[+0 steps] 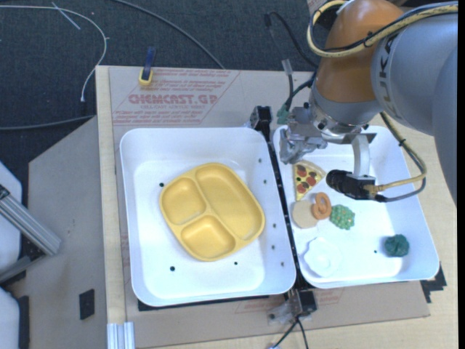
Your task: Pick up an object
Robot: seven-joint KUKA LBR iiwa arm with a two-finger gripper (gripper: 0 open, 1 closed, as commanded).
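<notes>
camera view: fixed overhead, slanted, both bins on the bench [174,86].
arm: comes in from the right, orange band above the wrist, over the far-left part of the right bin [421,227].
pincer [294,150]: low at the far-left corner of the right bin, just beyond the pizza slice. Nothing visible between the tips. Wide or narrow: cannot tell, wrist hardware blocks it.
left bin [138,195]: holds a yellow divided tray [211,211], three compartments, lying flat mid-bin.
right bin contents: pizza slice [307,178] near the left wall; tan round piece [304,214] and orange ring [320,206] touching, just nearer than the pizza; green leafy piece [342,217] beside the ring on its right; dark green lump [396,246] well apart to the right; white round piece [320,257] near the front edge, hard to read against the bin.
black part [349,184]: dark cylinder with a cable, right of the pizza; looks like rig hardware, not a target.
target guess: pizza slice, closest to the pincer.
progress: early. All objects lie on the bin floor, nothing lifted.
left to do: settle over one item, close on it, lift clear.
</notes>
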